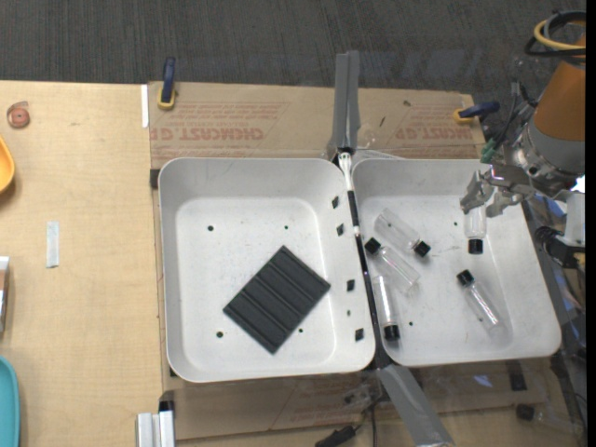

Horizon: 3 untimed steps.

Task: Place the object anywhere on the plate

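The right-hand shallow white plastic bin [526,338] held several clear plastic tubes with black caps. One capped tube [401,232] lay near that bin's middle-left, a second tube [392,264] just below it, a longer tube [385,307] along the bin's left wall, and a short tube [478,300] toward the bin's lower right. The dark grey ribbed rectangular plate [277,299] lay tilted in the neighbouring left bin [186,194], well apart from the tubes. The two-finger gripper [477,214] hung over the right bin's upper-right part; a clear tube with a black cap [475,233] seemed to hang upright between its fingers, though the view was too small to be sure of the grasp. Such a tube was probably light, stiff and slick, liable to roll or slip. A hold across the middle of the barrel, rather than on the cap, looked safest.
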Tool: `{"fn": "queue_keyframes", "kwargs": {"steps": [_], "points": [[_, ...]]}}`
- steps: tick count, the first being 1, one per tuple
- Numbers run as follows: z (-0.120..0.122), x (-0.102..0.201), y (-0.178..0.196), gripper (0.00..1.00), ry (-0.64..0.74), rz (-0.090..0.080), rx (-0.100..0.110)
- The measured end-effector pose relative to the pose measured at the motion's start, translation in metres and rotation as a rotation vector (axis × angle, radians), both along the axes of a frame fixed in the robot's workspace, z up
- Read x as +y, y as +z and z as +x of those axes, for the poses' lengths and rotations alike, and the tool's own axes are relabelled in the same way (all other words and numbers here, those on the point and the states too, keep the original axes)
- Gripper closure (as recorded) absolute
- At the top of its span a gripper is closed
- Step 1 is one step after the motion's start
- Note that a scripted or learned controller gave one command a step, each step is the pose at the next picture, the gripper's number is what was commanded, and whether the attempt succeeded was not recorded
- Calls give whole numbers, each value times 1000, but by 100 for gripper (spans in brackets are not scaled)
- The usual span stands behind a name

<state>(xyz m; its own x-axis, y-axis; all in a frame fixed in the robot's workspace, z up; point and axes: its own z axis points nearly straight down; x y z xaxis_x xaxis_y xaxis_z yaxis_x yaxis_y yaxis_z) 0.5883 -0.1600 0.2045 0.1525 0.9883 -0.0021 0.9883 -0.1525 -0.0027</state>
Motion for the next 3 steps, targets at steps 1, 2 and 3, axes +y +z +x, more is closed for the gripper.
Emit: {"fn": "queue_keyframes", "kwargs": {"steps": [1, 2, 3], "points": [[55, 49, 34, 100, 365, 0, -3], [58, 84, 24, 100, 991, 2, -3], [49, 121, 103, 100, 1664, 1, -5]]}}
